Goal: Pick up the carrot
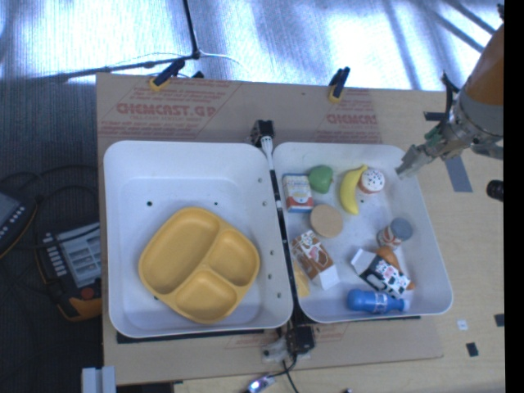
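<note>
The carrot (390, 258) is a small orange piece in the right bin (434, 256), near its right wall. It lies between a grey-capped orange item (396, 232) above it and a black-and-white spotted item (385, 279) below it, which partly covers it. My gripper (410, 163) hangs over the bin's upper right corner, well above and to the right of the carrot and apart from it. Nothing is visibly held.
The right bin also holds a green item (321, 177), a banana (351, 190), a speckled ball (372, 180), a small carton (297, 192), a tan disc (326, 220), a snack packet (313, 255) and a blue bottle (375, 301). A yellow divided plate (201, 262) lies in the left bin (131, 178).
</note>
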`<state>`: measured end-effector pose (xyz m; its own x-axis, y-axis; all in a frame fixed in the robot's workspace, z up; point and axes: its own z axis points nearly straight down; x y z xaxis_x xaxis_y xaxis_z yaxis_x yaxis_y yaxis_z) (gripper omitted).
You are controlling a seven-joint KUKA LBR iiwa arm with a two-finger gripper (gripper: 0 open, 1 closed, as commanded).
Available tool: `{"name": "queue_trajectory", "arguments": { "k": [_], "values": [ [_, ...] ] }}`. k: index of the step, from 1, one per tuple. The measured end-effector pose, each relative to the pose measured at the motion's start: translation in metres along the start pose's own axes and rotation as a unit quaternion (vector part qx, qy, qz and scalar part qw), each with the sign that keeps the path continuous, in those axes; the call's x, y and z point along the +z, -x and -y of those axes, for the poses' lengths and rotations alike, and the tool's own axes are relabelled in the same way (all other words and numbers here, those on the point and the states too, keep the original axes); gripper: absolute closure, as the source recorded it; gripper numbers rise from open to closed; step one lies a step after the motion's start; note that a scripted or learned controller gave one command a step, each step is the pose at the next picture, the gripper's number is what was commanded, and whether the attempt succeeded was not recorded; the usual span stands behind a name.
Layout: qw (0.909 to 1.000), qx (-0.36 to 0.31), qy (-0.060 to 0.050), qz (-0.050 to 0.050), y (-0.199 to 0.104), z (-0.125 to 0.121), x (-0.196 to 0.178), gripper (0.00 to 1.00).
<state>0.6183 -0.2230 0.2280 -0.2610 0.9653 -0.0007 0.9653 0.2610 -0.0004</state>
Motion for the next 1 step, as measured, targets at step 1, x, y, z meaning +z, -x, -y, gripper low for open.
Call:
{"name": "queue_trajectory", "arguments": {
  "k": [1],
  "values": [
    [0.9917, 0.128, 0.0, 0.0, -0.0131, 0.052, 0.0098, 1.0]
  ]
}}
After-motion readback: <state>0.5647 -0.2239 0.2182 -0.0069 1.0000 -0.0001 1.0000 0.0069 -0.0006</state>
